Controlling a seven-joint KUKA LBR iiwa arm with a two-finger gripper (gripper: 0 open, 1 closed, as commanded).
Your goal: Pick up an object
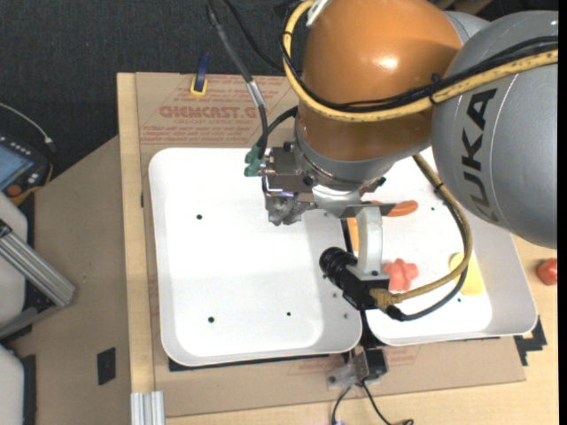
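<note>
My gripper (283,204) hangs below the big orange wrist band, over the right part of the left bin (221,264), near the divide between the two bins. The arm hides its tip. In the right bin (443,321) lie a small orange carrot-shaped piece (403,208), a pink lumpy object (403,274) and a flat yellow piece (469,273). A thin orange strip (352,233) shows beside the white bracket on the arm. All of these lie to the right of the gripper and apart from it.
Both bins rest on a brown cardboard sheet (177,104). A small orange object (547,271) lies outside the right bin at the far right. Black cables (232,47) loop from the arm over the back of the left bin. The arm hides much of the right bin.
</note>
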